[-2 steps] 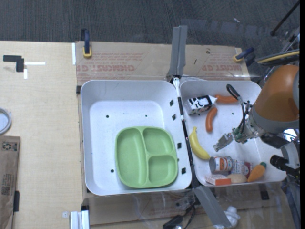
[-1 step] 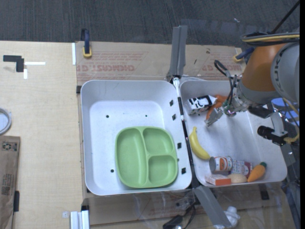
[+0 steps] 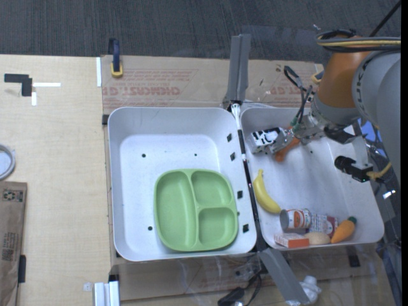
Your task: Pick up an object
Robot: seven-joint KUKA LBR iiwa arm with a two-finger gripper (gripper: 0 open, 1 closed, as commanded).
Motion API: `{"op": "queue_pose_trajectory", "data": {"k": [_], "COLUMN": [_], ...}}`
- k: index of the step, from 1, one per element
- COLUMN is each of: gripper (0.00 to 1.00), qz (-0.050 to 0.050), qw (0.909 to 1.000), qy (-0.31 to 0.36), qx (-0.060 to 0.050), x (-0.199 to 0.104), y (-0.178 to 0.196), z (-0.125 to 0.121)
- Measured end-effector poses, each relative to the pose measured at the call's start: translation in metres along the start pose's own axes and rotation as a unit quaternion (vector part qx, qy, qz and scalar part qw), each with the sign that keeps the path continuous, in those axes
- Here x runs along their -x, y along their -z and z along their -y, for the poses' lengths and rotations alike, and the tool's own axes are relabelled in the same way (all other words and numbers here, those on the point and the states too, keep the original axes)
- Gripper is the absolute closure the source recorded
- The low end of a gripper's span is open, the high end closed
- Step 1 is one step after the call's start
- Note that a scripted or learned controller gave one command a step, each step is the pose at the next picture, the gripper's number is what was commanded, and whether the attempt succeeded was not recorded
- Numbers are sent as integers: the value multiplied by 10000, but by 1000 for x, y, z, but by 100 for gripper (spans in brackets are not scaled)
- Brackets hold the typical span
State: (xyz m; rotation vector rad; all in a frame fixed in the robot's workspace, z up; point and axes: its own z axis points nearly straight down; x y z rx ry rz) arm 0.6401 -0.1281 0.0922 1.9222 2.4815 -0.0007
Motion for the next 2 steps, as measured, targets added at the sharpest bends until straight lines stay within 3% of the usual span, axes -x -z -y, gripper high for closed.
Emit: {"op": "queue_pose_trajectory", "data": {"k": [1,2], "gripper": [100,100], "qz": [13,-1], "qw": [10000,9919], "qy": [16,-1267], "qx": [3,-11], "x": [0,-63], "y": [10,99], "z": [-1,-17]}}
